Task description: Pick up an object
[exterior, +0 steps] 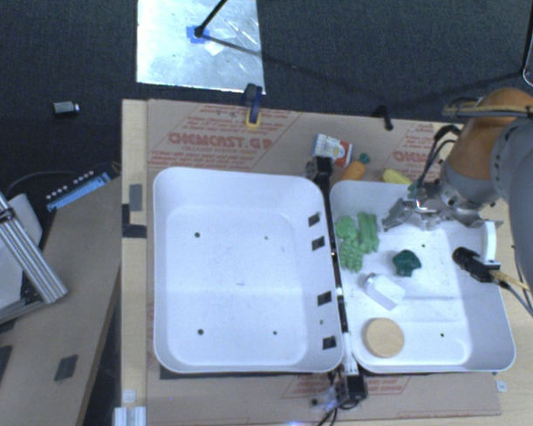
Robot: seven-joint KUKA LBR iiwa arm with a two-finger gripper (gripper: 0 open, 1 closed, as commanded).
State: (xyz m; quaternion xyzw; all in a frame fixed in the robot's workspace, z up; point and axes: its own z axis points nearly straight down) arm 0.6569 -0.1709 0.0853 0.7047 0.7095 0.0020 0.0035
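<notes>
Arm: reaching in from the view's right, orange band above the wrist, wrist over the far right part of the right bin.
Gripper: above the far half of the right bin, tip pointing toward the view's left.
Jaws: opening cannot be told from this angle; nothing seen between them.
Dark green piece: on the bin floor, just nearward of the jaws, apart from them, not touching.
Light green lump: knobbly, left of the jaws and slightly nearward, close to the bin's left wall; near the jaws but apart.
White piece: small, lying tilted, nearward and a little left of the jaws, beyond the dark green piece.
Tan disc: flat on the floor, farthest nearward from the jaws of the four, near the bin's front left corner.
Left bin: well to the left of the jaws, side by side with the right bin, rims meeting.
Orange thing: outside the bins, beyond the far rim, left of and farther back than the jaws.
Yellow thing: outside the far rim, just behind the jaws, right of the orange thing.
Small box: white with orange, beyond the gap between the bins, farther left and back.
Cardboard sheet: under both bins, red print.
</notes>
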